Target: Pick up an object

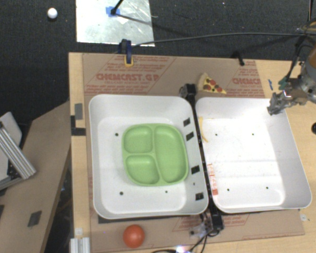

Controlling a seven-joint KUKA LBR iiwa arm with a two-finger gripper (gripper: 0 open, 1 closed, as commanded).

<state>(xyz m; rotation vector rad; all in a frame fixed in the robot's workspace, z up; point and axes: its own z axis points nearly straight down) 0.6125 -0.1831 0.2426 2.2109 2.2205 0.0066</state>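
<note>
On the bench sit two shallow white bins side by side; the left bin (102, 141) holds a green divided plate (155, 154) lying flat near its middle, the largest thing within reach, while the right bin (284, 162) shows bare floor. The arm (313, 83) comes in from the right edge, and its gripper (275, 105) hangs over the far right rim of the right bin; whether it is spread or pressed together I cannot tell at this size; nothing is visibly pinched in it.

Smaller things lie outside the bins: a pizza-slice toy (212, 84) on the cardboard just behind the seam between the bins; an orange ball (134, 235) on the bench in front of the left bin; a small white ball (52, 13) far off on the dark surface.

To do the pick well, the likely target is the plate, well apart from the gripper; I judge the arm should cross the seam high enough to avoid the bin walls, then descend over a plate rim or divider ridge, since the flat wells offer nothing to grip; a centred, square approach should keep the plate from sliding or tipping.
</note>
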